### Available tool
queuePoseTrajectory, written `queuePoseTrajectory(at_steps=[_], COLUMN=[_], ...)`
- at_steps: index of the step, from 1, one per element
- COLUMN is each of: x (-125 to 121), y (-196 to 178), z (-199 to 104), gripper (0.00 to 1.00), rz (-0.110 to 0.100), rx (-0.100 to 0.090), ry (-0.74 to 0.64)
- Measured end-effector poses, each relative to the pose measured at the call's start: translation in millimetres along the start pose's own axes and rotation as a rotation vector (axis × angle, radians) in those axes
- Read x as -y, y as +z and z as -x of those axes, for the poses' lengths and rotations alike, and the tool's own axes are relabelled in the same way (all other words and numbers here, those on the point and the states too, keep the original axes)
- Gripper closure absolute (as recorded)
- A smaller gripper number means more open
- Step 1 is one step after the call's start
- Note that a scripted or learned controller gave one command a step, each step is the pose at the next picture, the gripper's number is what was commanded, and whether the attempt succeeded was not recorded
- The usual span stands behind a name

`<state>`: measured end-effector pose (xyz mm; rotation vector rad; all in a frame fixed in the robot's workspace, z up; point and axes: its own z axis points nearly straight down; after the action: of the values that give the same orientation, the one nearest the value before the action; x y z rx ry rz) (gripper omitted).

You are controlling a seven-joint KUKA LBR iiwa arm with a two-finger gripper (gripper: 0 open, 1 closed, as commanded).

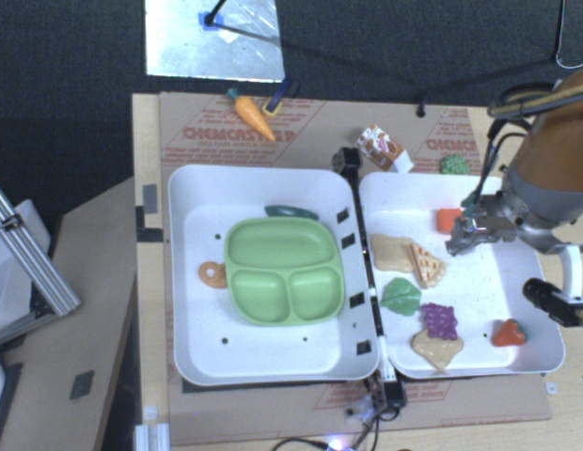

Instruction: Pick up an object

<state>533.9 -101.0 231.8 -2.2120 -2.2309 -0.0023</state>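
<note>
Your claw (467, 238) hangs over the upper part of the right bin (545, 350), and you cannot tell from this angle if it is spread or pressed together. Just above it, almost touching, lies an orange block (448, 219). Under the claw, the white floor of the bin is bare. To its left lie a beige bread slice (390, 252) and a waffle piece (427, 265) touching each other; farther below are a green leaf (401, 295), purple grapes (439, 320), a beige cookie (436, 349) and a strawberry (508, 332) near the lower rim. The arm covers the bin's right wall. Far to the left, the left bin (193, 346) holds a green divided plate (282, 269), which partly hides a dark green thing (290, 211), and a small pretzel (212, 274).
</note>
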Motion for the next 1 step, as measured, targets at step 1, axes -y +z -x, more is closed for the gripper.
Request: queuePoseTrajectory(at_steps=[1], x=[14.8], y=[-4.7], z=[-47.6], gripper=[1.00], rz=[0.000], rx=[0.000], ry=[0.000])
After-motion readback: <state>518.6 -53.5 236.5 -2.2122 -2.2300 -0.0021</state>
